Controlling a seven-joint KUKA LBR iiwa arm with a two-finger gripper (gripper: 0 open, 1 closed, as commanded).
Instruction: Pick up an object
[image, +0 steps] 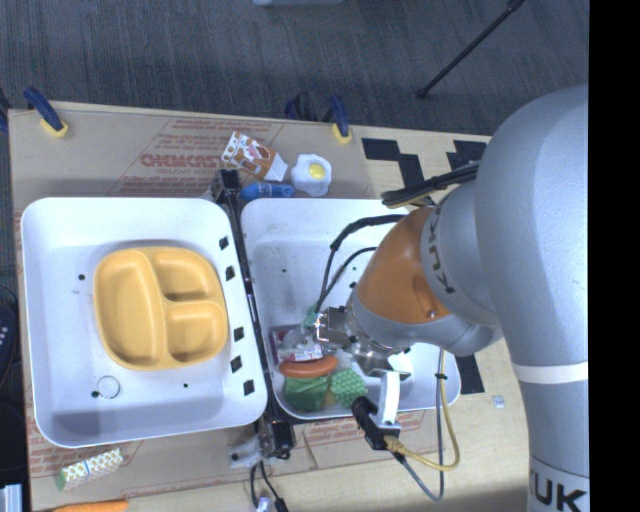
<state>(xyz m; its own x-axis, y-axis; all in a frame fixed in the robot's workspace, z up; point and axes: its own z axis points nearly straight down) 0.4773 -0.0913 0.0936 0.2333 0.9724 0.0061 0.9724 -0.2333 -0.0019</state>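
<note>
Camera view: arm (520, 260) reaches in from the right, wrist down over the near part of the right bin (270, 240). Gripper (335, 335) sits low above the clutter there. Can't tell from this angle whether the claw is open, closed, or on anything; the wrist body hides it. Don't assume a grasp.

Candidate objects are all bunched in the near-left corner of the right bin: a sausage-like piece (310, 366), a green item (308, 392) just nearer than it, a green dotted piece (350, 383) to its right, and a packet (298, 345) touching the sausage on the far side. All touching or overlapping, tight against the bin wall.

Left bin (40, 300) holds a yellow tray (160, 305), well apart from the gripper. Not the target for this try, by my read.

Advice for the step:
- You're at descend/close. Pick one item, not the pile. The sausage lies on top and looks the easiest.
- Line the claw across its short axis, centred.
- Watch the near and left bin walls: little room, a finger could land on the rim or wedge against the neighbours.
- Packet looks slippery and flat; avoid it.
- Lift straight up slowly and check that something hangs between the claw tips before you call it a pick.
- Cables (340, 250) loop near the wrist; keep them out of the pile.
</note>
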